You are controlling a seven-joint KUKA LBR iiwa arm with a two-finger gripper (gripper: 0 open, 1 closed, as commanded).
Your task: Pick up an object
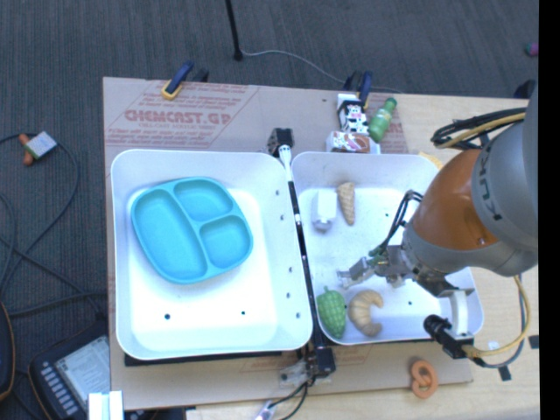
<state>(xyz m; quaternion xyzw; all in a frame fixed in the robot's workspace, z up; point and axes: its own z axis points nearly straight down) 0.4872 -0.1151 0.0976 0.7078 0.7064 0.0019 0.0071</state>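
Grey arm (pixel 503 199) enters from the right edge of the frame, its orange band (pixel 446 204) sitting over the right side of the right bin (pixel 385 169), and the wrist bends down and leftward toward the bin's lower middle. At its end the gripper (pixel 363 271) hangs low over the white floor, tips pointing to the left; whether it is wide or narrow cannot be told from this slant, and nothing is seen in it. Black cable (pixel 398 221) loops from the band down to the wrist. Just below and right of the gripper lies a tan croissant (pixel 366 311), curved, its ends turned down and left, pale brown with a lighter middle. Beside it on the left, against the bin's lower left corner, sits a green lump (pixel 332 313), rounded and bumpy. Higher in the same bin, toward the upper left, lies a white block (pixel 325 208) with a grey patch at its lower end, and just right of it a tan cone (pixel 347 201), ridged, its point down. The left bin (pixel 140 326) bears a blue plate (pixel 191 228) with three compartments, lying toward its upper left. Beyond the bins, at the top middle of the frame, stands a green bottle (pixel 381 121); an orange ring (pixel 423 378) lies on the bench at lower right.
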